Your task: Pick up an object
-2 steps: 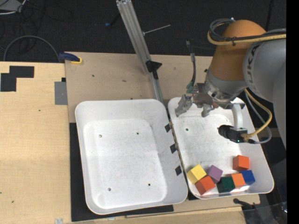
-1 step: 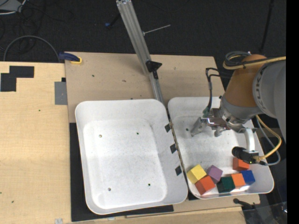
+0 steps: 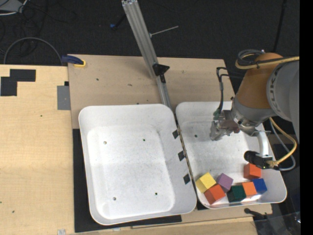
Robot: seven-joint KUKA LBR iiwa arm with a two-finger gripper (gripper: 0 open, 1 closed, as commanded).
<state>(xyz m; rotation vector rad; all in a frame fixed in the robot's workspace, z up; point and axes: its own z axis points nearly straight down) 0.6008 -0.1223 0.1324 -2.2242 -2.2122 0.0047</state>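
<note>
- I see the wooden counter (image 3: 122, 82) carrying the left shallow white plastic bin (image 3: 129, 163).
- In the right shallow white plastic bin (image 3: 205, 114), cubes cluster at the near corner: a yellow cube (image 3: 206, 181), a red cube (image 3: 214, 194), a purple cube (image 3: 225, 181), a dark green cube (image 3: 236, 193), an orange cube (image 3: 249, 188), a blue cube (image 3: 260, 185), and a red-orange cube (image 3: 252, 171) just behind them.
- My jaws (image 3: 218, 131) hang over that bin's middle, well apart from the cubes; I cannot tell how far open they are.
- The grey arm with its orange band (image 3: 257, 89) reaches in from the right.
</note>
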